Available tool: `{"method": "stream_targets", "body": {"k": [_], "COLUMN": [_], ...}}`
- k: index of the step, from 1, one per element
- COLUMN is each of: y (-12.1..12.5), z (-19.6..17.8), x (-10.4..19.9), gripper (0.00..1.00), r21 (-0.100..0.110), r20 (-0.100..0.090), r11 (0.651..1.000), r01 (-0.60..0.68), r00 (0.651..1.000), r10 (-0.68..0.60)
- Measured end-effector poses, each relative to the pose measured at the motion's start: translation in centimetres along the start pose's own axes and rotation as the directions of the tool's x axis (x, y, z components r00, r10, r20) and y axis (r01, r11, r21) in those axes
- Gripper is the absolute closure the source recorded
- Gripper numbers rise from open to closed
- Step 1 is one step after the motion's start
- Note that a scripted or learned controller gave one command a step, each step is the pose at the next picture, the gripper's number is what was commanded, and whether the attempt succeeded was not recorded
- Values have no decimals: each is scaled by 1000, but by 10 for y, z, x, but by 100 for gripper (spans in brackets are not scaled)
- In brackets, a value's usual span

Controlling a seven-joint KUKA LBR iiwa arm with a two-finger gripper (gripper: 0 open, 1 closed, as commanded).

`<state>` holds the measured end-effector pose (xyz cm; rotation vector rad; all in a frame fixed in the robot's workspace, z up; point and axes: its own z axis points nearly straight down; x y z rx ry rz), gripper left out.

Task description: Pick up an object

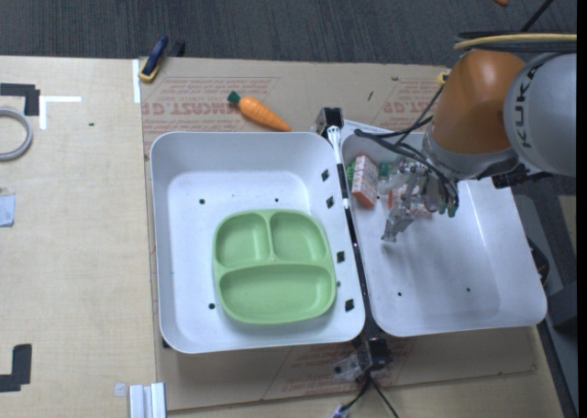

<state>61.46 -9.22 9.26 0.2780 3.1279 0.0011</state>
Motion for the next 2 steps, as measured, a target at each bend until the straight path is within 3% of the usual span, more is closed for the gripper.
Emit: {"method": "stream_targets", "body": {"k": [1,2], "y": [0,13], "z": [-10,-121], "x": [-1,79], "gripper": [100,100], "r21": [-1,0], "r20": [4,3], "r11": [1000,965], "r01": [-3,-261], "r00": [1000,965], "r10": [3,261]}}
